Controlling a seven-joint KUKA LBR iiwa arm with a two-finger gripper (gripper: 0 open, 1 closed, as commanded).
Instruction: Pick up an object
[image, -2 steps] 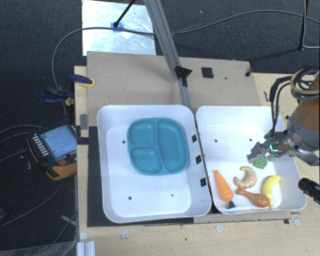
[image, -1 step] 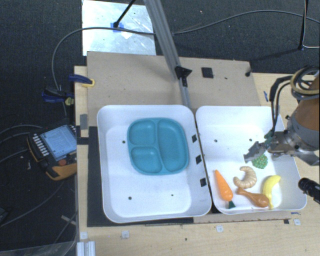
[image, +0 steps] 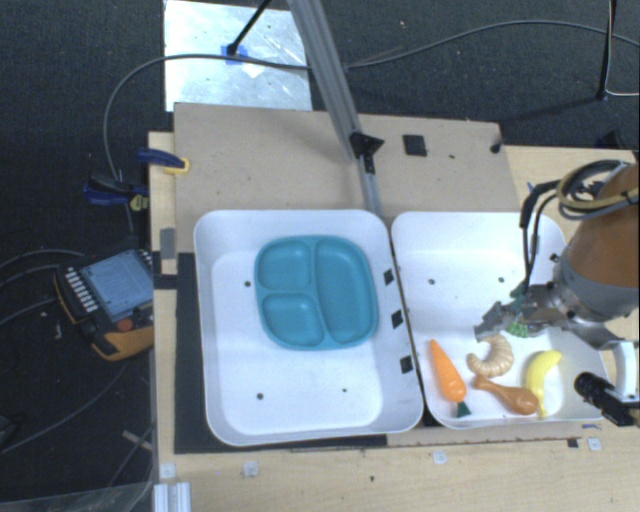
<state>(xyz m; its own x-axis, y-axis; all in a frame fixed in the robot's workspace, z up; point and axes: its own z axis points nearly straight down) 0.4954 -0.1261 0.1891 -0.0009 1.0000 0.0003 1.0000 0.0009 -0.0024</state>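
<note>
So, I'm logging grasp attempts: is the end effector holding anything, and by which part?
Cannot be told. The end effector sits low in the right bin just above the shrimp, its tips too unclear to judge.

Arm (image: 600, 250) cut off by right edge; green object (image: 518, 327) mostly hidden beneath gripper (image: 510, 318).

place: robotics lab | worktop (image: 300, 160): bare brown board with clamps (image: 160, 160) at its left edge | floor: dark carpet crossed by loose black cables (image: 130, 80) | handheld control pendant (image: 108, 298) lying left of the worktop | metal pole (image: 335, 85) slanting over the board | two white bins (image: 300, 400) with toy food
</note>
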